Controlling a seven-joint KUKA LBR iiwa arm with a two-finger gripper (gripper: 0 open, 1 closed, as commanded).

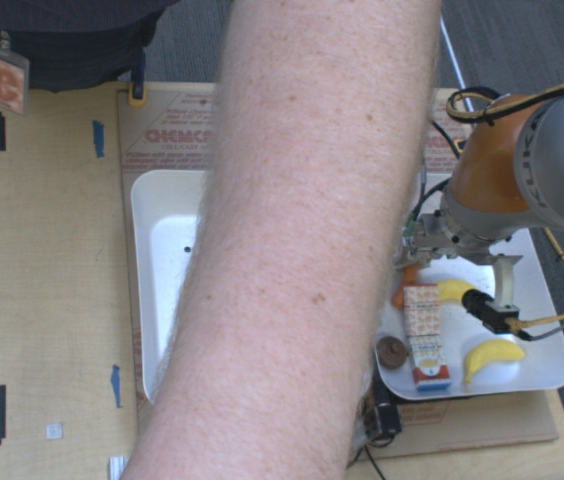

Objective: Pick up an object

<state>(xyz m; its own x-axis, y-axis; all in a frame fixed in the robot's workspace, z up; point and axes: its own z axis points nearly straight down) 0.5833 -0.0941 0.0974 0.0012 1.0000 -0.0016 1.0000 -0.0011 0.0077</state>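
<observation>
In the right bin [558, 368], near its left edge, the gripper [414, 258] hangs low over the objects; whether it is apart or together I cannot tell. The step looks like the descent toward a grasp. The likeliest target, a tall carton [426, 336], lies flat just below it, long axis running toward the bin's near edge. Next comes centring across its narrow width. 2 bananas [493, 356] lie beside it.
</observation>
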